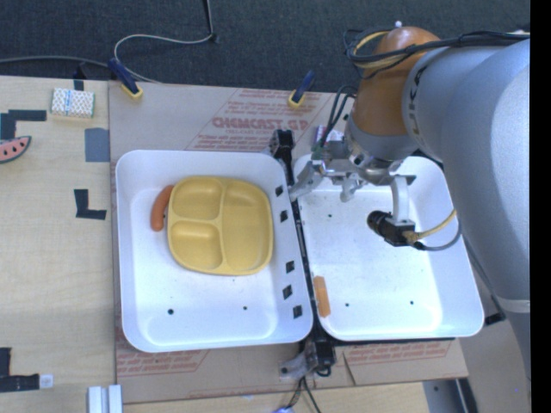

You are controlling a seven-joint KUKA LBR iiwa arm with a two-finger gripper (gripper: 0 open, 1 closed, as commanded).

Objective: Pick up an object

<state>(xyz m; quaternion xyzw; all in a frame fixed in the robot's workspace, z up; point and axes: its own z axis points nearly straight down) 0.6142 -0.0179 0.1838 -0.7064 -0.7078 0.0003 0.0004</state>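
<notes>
The gripper (325, 181) hovers right of the yellow divided plate (219, 224), claw state indeterminable, apparently staged to reach the orange piece (321, 296) below-right of it.

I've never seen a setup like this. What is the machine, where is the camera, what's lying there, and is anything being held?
One camera is fixed above a bench and looks down at a slant. The big grey shape with an orange band, coming in from the right, is a robot arm. Its gripper hangs over the far left corner of the right white bin. That bin holds a small orange piece by its left wall. The left white bin holds a yellow divided plate with an orange stick-shaped thing against its left edge. No object can be seen in the gripper.
</notes>
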